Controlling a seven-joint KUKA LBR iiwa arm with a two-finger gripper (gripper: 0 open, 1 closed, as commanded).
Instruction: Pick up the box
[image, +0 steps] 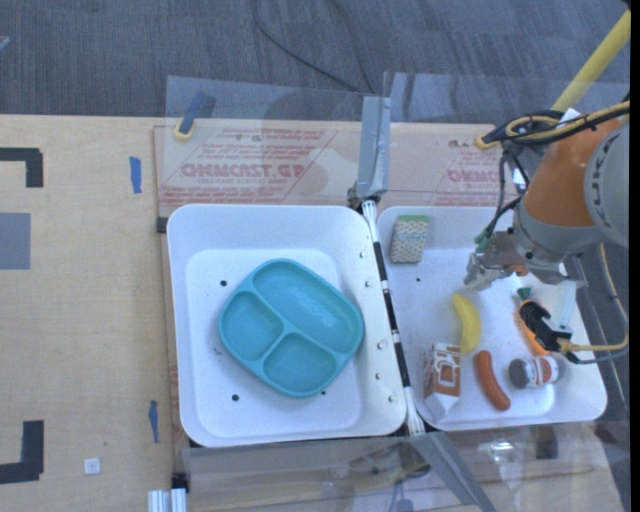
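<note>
Hand (483, 272) above the right bin (590, 400), grip state unclear.
The box (444, 375) lies at its seven o'clock, beside the banana (466, 322).

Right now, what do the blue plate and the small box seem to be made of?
The blue plate looks like smooth moulded plastic: even colour, soft sheen, rounded compartments. The box seems printed cardboard, like a small carton, with flat printed faces and folded edges, though its details are small.

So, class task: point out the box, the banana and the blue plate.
box (444, 375): camera view, on its front face.
banana (466, 320): camera view, mid-length of the fruit.
blue plate (300, 300): camera view, floor of its largest compartment.
</note>
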